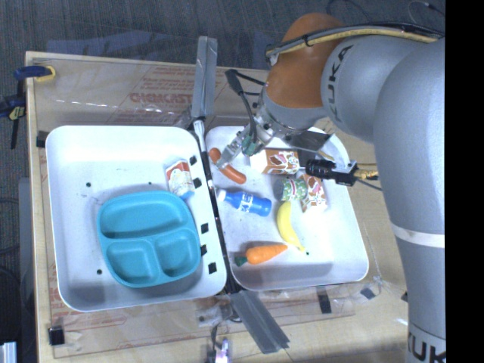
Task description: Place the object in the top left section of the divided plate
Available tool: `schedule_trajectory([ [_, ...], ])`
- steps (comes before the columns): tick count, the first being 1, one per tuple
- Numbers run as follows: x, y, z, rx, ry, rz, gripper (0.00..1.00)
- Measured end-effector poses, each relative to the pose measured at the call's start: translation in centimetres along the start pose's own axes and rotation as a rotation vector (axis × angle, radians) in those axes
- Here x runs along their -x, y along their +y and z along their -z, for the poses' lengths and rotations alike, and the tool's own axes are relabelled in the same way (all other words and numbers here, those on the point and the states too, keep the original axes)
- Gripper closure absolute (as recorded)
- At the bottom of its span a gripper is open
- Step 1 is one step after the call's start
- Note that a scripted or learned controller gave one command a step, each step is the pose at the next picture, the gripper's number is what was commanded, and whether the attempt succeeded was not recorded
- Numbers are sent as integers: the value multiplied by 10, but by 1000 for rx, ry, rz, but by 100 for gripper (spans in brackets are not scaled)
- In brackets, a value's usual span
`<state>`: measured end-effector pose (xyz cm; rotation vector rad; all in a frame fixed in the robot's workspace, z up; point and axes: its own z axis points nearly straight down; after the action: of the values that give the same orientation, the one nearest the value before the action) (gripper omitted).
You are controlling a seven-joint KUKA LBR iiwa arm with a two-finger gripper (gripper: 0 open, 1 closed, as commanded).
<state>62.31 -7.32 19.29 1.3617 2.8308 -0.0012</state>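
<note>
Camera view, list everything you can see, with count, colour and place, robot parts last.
Bins: 2, white, side by side on the bench.
Divided plate: 1, blue, left bin.
Small carton: 1, red and white, left bin, above the plate.
Sausage: 1, red-orange, right bin, upper left.
Bottle: 1, blue, right bin.
Banana: 1, yellow, right bin.
Carrot: 1, orange, right bin, front.
Printed packets: several, multicoloured, right bin.
Arm: 1, grey.
Gripper: 1, above the sausage.
</note>
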Motion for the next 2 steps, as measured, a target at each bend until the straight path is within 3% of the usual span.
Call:
schedule_trajectory([
  [1, -88, -55, -1, -1, 1, 178, 100],
  [2, -149, -70, -2, -4, 4, -80, 100],
])
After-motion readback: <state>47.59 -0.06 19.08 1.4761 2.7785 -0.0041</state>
